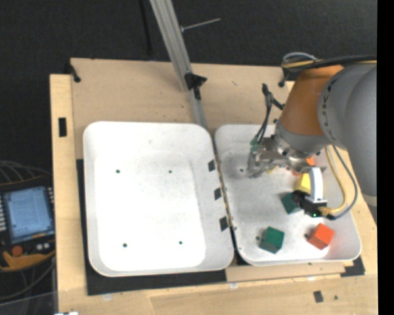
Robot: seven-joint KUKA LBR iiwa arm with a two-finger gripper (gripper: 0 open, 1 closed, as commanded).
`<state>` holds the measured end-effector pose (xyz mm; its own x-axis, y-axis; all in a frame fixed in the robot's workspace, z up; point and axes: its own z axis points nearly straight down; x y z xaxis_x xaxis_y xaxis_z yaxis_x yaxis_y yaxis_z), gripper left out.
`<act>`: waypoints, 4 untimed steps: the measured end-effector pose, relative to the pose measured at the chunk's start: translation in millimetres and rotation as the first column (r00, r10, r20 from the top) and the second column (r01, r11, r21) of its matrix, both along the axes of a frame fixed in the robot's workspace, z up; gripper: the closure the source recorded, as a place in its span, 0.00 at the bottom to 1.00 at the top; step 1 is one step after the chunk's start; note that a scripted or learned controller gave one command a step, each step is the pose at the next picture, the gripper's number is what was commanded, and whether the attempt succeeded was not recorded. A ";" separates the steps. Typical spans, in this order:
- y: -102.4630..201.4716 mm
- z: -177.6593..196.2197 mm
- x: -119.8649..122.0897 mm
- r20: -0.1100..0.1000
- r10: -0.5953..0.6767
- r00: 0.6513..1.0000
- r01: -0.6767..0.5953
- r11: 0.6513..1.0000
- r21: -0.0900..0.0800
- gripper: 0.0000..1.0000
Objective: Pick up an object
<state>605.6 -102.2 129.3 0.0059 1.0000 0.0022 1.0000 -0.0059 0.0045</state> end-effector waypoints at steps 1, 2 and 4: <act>6.9 60.0 -1.9 0.003 0.009 1.000 -0.009 1.000 -0.002 1.00; 5.9 114.5 -0.2 0.003 0.009 1.000 -0.009 1.000 -0.003 1.00; 99.7 113.5 26.2 -0.002 0.014 1.000 -0.014 1.000 -0.001 1.00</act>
